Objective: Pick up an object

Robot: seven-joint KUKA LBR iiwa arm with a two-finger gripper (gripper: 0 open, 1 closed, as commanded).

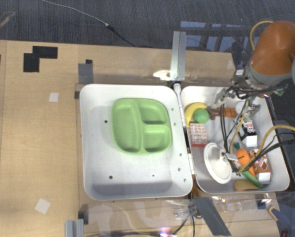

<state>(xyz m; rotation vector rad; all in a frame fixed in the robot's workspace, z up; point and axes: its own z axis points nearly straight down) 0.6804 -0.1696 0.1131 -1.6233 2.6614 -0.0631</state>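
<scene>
The grey arm with its orange band (276, 43) reaches in from the right and hangs over the back of the right bin (281, 179). My gripper (239, 101) points down above a brown bottle (227, 113) lying near the bin's back wall. Just left of it lie a yellow banana (192, 109) and a green ball (201, 116). Black and yellow cables trail from the wrist across the bin. I see nothing held in the gripper.
The right bin also holds a red-and-white box (198, 133), a white bowl (217, 163), an orange carrot (243, 156), a small white block (250, 141) and an orange carton (264, 168). A green divided tray (140, 125) lies in the left bin (95, 172).
</scene>
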